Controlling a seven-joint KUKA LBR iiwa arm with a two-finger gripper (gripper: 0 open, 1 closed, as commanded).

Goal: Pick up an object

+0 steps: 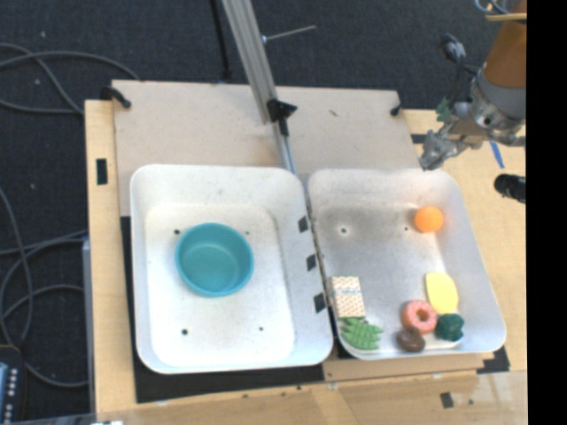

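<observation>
One arm [500, 69] leans in from the right, its orange band up near the top corner and its grey wrist angled down and to the left. The gripper [431, 156] hangs at the far rim of the right bin [381, 193], just off that bin's back right corner. From here I cannot tell how it is set; the tip is small and dark against the bench.

Nothing sits under it. The nearest thing is an orange ball [429, 220], round and bright, lying a little nearer the front than the gripper, close to the bin's right wall and apart from the tip. The rest are crowded well away along the front edge: a yellow oblong piece [441, 290], a pink ringed doughnut [418, 316] just beside it, a dark green lump [450, 328] at the right, a brown ring [411, 341] touching the doughnut, a checkered block [347, 297] by the left wall, and a green leafy piece [361, 333] below that.

The left bin [159, 193] holds a teal bowl [213, 259], upright, towards its middle.
</observation>
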